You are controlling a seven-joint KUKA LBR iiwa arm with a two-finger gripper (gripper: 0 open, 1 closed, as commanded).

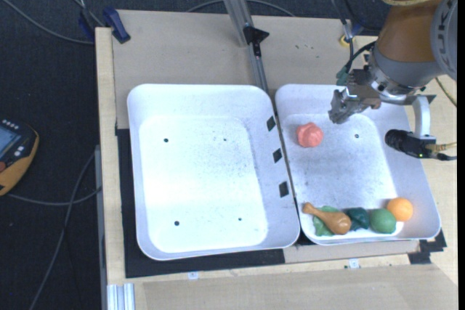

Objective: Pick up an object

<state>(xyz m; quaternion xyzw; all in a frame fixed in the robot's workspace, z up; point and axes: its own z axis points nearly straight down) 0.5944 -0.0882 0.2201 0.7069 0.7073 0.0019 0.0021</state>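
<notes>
Scene: tabletop (218, 25) carrying two white bins, seen from above at a slant.
Arm: grey arm with an orange band (410, 25) reaching in from the upper right of the frame.
Claw: claw (340, 112) hanging over the upper part of the right bin (407, 178); at this size it is a dark clump, and whether it is spread or pressed together cannot be told. Nothing shows pinched in it.
Nearest thing: red lump (309, 135), lying on the right bin's floor just below and to the left of the claw, near it but apart.
Shape: roundish, with no clear long axis, so the angle of approach likely matters little.
Other things: along the right bin's lower edge, a brown drumstick (327, 218), a dark teal piece (357, 216), a green ball (383, 221) and an orange ball (399, 209), packed close together and well apart from the claw.
Left bin: left bin (145, 229) at centre frame, on the far side of the red lump from the claw.
Key relation: the red lump sits toward the lower left of the claw, so a short shift that way and a descent look like the likely call.
Progress: pick not yet made, by the look of it.
Risk: a round lump could roll off if the claw lands off-centre.
</notes>
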